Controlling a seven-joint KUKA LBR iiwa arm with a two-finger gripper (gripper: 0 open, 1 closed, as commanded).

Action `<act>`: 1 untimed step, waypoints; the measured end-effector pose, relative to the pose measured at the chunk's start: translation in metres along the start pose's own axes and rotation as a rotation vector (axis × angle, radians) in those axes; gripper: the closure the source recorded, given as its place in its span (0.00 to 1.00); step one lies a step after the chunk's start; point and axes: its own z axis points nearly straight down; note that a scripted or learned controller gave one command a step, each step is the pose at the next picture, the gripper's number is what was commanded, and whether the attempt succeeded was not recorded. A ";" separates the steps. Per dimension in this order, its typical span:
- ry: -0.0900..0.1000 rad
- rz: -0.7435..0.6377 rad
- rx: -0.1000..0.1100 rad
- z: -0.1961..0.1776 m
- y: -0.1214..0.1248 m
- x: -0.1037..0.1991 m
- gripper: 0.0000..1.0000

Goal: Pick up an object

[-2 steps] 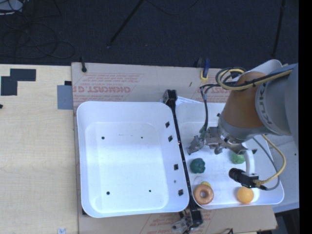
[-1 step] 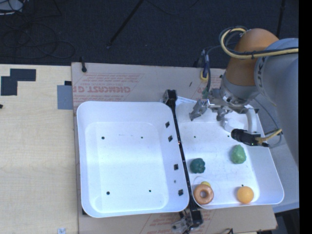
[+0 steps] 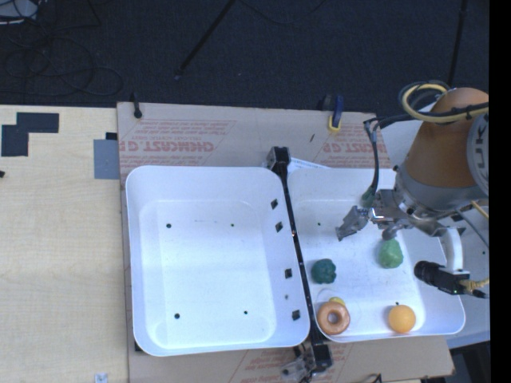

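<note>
Objects, 4, crowd the right bin's (image 3: 319, 183) near edge; end effector (image 3: 369, 218) hangs released above.

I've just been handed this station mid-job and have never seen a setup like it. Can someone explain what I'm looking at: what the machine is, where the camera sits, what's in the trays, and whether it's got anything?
You are looking down at a slant from one fixed camera above a bench. The machine on the right is a robot arm, grey with an orange band, reaching in over the right bin. Its gripper, a two-finger claw, hangs above that bin's floor.

Two shallow white trays sit side by side. The left bin is on your left. The right bin holds four small things: a dark green object, a light green object just below the gripper, a doughnut-like ring and an orange ball.

I can't see anything between the gripper's fingers, so treat nothing as picked up.
</note>
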 end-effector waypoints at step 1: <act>-0.001 -0.008 -0.007 0.068 0.075 0.024 0.00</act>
